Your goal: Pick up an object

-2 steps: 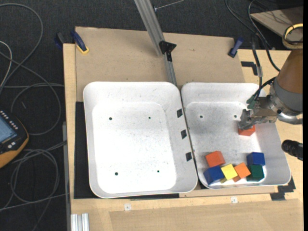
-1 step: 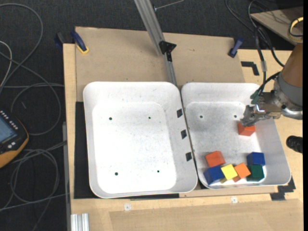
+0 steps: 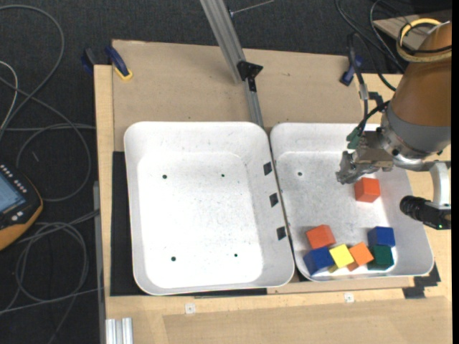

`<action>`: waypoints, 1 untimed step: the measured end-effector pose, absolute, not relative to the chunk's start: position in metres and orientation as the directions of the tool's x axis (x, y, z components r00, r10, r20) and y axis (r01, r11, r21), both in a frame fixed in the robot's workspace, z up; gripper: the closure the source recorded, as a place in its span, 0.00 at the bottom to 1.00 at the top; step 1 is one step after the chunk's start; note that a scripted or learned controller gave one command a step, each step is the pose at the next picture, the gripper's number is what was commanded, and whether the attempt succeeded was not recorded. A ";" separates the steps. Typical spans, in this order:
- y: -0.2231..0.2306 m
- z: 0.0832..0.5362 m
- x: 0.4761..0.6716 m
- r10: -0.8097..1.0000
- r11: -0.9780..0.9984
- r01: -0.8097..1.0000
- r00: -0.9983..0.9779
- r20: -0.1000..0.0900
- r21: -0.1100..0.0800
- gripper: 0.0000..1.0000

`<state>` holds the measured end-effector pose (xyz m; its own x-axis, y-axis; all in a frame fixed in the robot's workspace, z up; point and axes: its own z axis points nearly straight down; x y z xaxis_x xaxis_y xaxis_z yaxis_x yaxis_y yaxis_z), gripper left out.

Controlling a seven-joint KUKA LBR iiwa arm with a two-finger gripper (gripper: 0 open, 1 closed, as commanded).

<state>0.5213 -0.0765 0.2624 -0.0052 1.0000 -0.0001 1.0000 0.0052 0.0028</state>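
Observation:
My gripper (image 3: 351, 170) hangs over the upper middle of the right bin (image 3: 301, 145). A red-orange cube (image 3: 367, 190) sits just below and to the right of it, close to the gripper's tip; whether they touch is unclear. Several more cubes cluster at the bin's front: an orange cube (image 3: 320, 236), a blue cube (image 3: 318, 261), a yellow cube (image 3: 341, 255), a second orange cube (image 3: 361, 253), another blue cube (image 3: 381, 236) and a green cube (image 3: 382, 257).
The left bin (image 3: 143, 149) lies beside the right one, with black clips along their shared rim. A slanted metal rail (image 3: 229, 41) crosses the bench behind the bins. Cables and a handheld device (image 3: 14, 203) lie on the floor at left.

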 end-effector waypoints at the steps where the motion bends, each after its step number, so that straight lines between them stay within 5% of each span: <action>1: -0.022 0.269 0.541 1.000 0.008 1.000 -0.008 0.002 0.004 1.00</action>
<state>0.5406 -0.0225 0.2689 -0.0078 1.0000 0.0020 1.0000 0.0078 0.0036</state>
